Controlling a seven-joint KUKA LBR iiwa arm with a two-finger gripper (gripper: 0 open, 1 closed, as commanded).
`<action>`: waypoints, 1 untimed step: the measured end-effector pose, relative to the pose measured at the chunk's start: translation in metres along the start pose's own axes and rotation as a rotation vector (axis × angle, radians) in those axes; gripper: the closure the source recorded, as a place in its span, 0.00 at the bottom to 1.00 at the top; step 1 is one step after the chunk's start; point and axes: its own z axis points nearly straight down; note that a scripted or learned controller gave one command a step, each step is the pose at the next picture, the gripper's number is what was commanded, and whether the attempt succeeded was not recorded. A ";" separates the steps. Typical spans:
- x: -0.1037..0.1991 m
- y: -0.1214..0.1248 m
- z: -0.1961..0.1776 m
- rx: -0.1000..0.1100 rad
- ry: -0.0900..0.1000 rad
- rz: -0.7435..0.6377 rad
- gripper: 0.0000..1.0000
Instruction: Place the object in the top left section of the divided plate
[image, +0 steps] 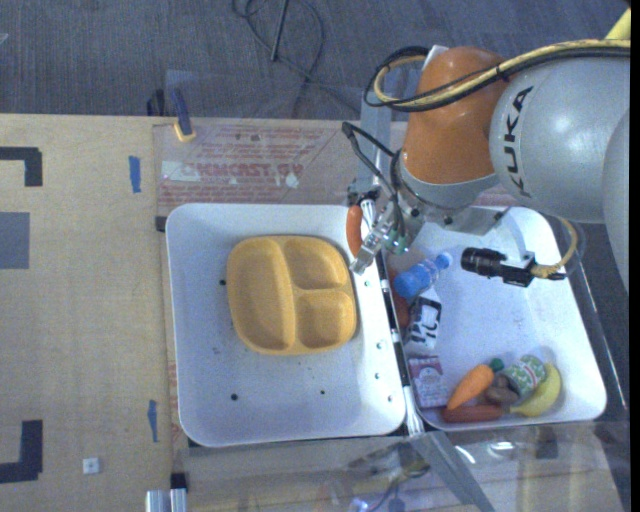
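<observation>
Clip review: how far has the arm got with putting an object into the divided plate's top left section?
Early stage. Nothing looks done: the yellow divided plate in the left bin has nothing in any section. In hand: the gripper hangs over the divider between the bins, beside an orange item; whether it holds it is unclear. Left: carry an object over and set it in the top left section.

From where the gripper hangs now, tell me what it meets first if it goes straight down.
Probably the right edge of the left bin, beside the yellow divided plate; the gripper hangs there, though depth is unclear.
</observation>
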 end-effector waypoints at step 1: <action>0.021 -0.007 0.000 0.000 0.000 -0.142 1.00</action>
